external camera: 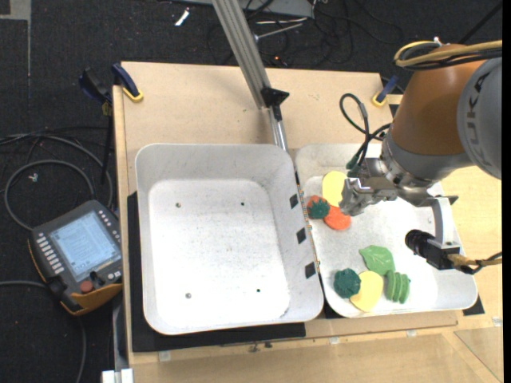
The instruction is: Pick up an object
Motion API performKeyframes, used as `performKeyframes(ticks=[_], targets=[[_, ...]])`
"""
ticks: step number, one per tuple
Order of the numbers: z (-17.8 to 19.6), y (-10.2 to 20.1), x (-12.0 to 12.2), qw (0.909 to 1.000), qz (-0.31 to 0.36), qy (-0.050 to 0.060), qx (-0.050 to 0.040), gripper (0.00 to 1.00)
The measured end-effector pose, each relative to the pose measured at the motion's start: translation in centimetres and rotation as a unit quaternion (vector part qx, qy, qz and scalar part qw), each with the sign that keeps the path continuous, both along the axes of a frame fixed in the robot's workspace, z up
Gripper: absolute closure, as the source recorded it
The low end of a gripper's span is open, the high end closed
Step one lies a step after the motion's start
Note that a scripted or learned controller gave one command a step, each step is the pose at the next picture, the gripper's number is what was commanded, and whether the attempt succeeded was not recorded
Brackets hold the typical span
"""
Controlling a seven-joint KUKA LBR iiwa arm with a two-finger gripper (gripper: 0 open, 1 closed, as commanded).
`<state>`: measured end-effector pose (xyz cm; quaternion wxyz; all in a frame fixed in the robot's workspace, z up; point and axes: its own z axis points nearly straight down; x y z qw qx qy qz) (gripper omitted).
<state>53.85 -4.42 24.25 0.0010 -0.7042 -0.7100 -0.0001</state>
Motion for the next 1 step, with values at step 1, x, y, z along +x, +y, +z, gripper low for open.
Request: performKeyframes(ticks=[1], targets=[[0.73,5.22,-1.14,1.0,0.0,0.0,0.0003,1.0]])
